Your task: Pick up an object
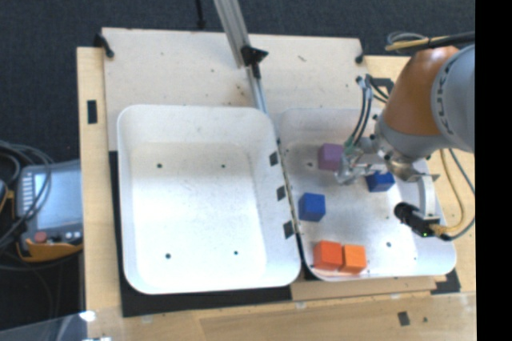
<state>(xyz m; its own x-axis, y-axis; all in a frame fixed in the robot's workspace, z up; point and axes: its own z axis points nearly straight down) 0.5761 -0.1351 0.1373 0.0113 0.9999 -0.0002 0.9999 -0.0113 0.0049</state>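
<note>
In the right bin (416, 255), my gripper (350, 170) hangs low, just right of a purple block (329, 156) and close against it. A blue block (381, 182) lies right under the wrist, partly hidden by it. A blue cube (312, 206) sits nearer the bin's left wall. At the front edge, an orange block (326, 254) and a lighter orange cube (354, 257) lie side by side. The arm's orange band (412, 95) covers the bin's back right part.
The left bin (200, 195) stands beside the right one, their walls meeting at black clips (282, 193). A slanted metal post (228, 3) rises behind the bins. Cables (444, 227) trail off the wrist at the right.
</note>
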